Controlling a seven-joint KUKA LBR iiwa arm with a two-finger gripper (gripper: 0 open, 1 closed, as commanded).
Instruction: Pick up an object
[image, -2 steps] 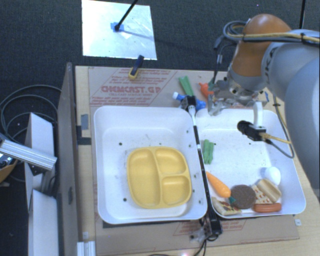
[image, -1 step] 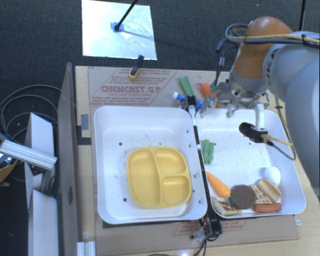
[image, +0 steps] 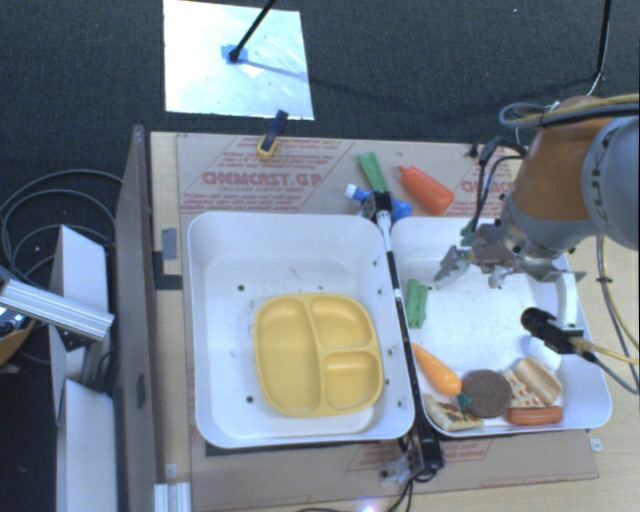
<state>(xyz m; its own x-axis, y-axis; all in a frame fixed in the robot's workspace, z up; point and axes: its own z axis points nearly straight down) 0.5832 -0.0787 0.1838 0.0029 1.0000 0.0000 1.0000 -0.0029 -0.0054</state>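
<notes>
Several toy foods crowd my right bin's (image: 590, 400) near corner, and with the gripper (image: 470, 262) hovering above that bin, fingers spread and holding nothing, I'd take the carrot (image: 437, 369) across its thick middle, since it looks light, stiff, slippery.
</notes>
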